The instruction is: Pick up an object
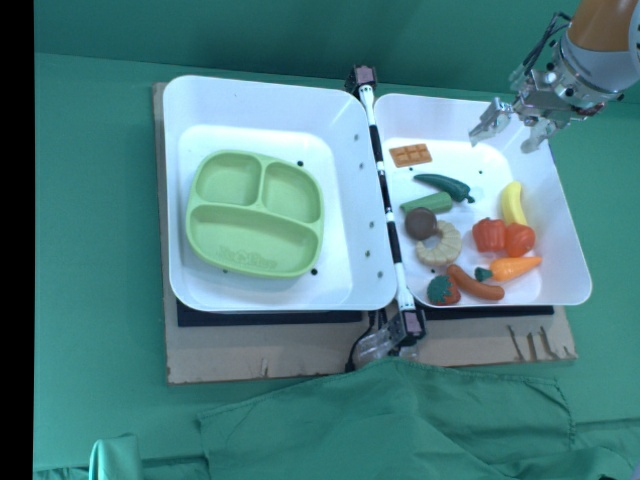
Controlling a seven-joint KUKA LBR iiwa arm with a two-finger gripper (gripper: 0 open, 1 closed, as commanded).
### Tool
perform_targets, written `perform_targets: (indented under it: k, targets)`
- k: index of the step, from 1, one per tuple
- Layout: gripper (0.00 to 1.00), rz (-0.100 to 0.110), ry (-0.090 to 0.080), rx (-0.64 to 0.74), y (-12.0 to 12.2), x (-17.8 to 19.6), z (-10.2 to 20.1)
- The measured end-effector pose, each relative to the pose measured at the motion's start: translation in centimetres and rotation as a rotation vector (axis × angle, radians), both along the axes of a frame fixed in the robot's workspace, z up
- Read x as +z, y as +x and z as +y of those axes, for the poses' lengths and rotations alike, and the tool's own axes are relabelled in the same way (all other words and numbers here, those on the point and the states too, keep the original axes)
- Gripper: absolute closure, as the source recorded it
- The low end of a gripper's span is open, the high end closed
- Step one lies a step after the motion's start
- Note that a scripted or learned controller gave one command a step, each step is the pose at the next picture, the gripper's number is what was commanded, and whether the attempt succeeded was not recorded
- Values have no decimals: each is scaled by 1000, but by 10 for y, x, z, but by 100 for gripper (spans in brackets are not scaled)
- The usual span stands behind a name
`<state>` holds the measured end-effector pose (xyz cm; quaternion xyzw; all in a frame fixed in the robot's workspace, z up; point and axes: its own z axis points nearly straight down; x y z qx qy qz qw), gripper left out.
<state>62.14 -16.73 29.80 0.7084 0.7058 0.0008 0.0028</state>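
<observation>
Spread wide and gripping nothing, my jaws (512,128) are hanging over the far right corner of the right bin (565,268), high above its floor. I am carrying no toy at all; both fingertips (481,128) are showing bare against the white.

I am treating the banana (513,204) as my likeliest target, since it is lying nearest, almost straight toward the camera from where I am hovering, close to the bin's right wall. Its long axis is running roughly from the far side toward the near side, with a slight curve, so I am judging that my fingers should be closing across its narrow width, which may be calling for a wrist turn first.

Just beyond the banana, the two red peppers (503,236) and the carrot (515,266) are crowding together, so I am expecting little room there. The green pepper (445,186) and the waffle (410,154) are lying further left, toward the divider
</observation>
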Motion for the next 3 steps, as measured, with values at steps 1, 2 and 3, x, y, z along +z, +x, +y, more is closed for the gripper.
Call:
perform_targets:
  k: [1, 2, 3]
  targets:
    - [0, 10, 2, -3, -5, -101, -21]
    - [0, -3, -1, 3, 51, -111, -19]
    - [0, -7, -2, 3, 81, -58, -20]
